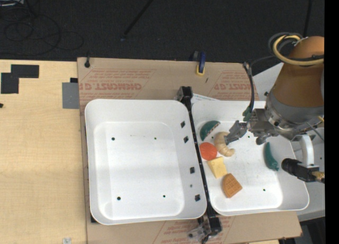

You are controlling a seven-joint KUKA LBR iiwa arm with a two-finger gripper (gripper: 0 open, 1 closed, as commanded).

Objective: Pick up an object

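The right bin (296,203) holds several small objects. A beige curved piece (223,146) lies beside a red-orange round piece (207,151). Just below them sit a yellow block (217,168) and a tan ridged piece (231,186). A green curved piece (208,127) rests near the bin's left wall, and a teal piece (271,157) lies farther right. My gripper (234,134) reaches in from the right and hangs just over the upper right end of the beige piece. I see nothing held in it.
The left bin (95,132) stands next to the right one, with a black clamp strip (192,147) along the shared wall. Brown cardboard (132,81) lies under both bins. The arm's orange band (302,73) rises over the right bin's far right corner.
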